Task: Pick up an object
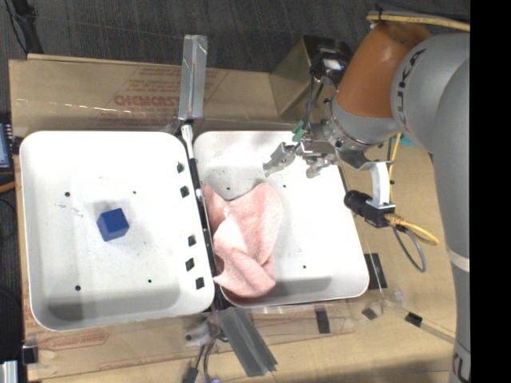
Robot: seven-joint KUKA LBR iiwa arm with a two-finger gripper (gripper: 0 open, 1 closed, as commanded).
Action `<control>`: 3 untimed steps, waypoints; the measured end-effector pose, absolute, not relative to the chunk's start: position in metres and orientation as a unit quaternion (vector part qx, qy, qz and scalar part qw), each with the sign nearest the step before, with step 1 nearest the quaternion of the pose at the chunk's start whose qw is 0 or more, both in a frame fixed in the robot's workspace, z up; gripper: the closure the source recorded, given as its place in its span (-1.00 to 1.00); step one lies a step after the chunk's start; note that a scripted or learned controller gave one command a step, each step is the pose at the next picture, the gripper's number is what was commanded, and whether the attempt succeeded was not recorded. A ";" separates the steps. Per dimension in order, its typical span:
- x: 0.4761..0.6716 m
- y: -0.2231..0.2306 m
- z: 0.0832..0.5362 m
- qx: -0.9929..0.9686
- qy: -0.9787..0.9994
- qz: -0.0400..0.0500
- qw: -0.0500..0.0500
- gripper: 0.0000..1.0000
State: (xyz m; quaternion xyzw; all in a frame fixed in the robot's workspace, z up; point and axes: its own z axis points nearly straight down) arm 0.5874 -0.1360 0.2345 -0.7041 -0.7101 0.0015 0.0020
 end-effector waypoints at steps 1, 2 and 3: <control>0.588 -0.155 0.092 -0.660 -0.751 0.001 0.001 -1.00; 0.588 -0.155 0.102 -0.658 -0.753 0.002 0.001 1.00; 0.554 -0.033 0.192 -0.665 -0.746 0.001 0.001 1.00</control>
